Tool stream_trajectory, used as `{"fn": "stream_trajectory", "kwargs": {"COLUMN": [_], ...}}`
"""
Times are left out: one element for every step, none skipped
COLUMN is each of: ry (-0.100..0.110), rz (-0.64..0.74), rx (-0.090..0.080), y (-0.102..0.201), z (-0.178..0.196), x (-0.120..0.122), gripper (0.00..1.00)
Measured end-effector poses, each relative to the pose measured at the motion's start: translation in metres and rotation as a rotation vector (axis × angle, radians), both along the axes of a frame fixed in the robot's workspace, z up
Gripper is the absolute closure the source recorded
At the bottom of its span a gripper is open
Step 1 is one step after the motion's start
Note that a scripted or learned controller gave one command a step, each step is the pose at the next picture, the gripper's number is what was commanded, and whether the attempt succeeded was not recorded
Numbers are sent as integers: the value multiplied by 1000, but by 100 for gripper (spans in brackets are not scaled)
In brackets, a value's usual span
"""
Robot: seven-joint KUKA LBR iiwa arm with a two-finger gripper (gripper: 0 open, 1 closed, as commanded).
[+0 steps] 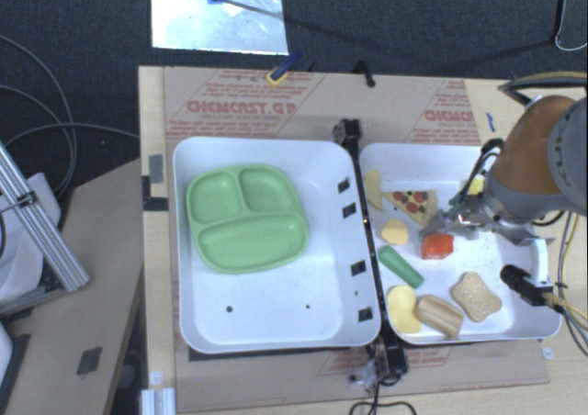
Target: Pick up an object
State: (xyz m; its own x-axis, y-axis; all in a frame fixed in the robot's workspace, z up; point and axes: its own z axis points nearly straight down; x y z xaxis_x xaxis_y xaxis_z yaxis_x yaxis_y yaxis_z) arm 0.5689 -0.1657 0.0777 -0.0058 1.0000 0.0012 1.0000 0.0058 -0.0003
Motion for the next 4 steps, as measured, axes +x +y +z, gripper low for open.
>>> {"fn": "stream_trajectory", "kwargs": {"ry": [-11, -6, -18, -6], "rz": [5, -7, 9, 4], "rx": [-1, 2, 1, 2], "y": [61, 63, 144, 202], "z": [85, 7, 115, 107], "x": [45, 1, 67, 102], "gripper": [0, 0, 0, 0]}}
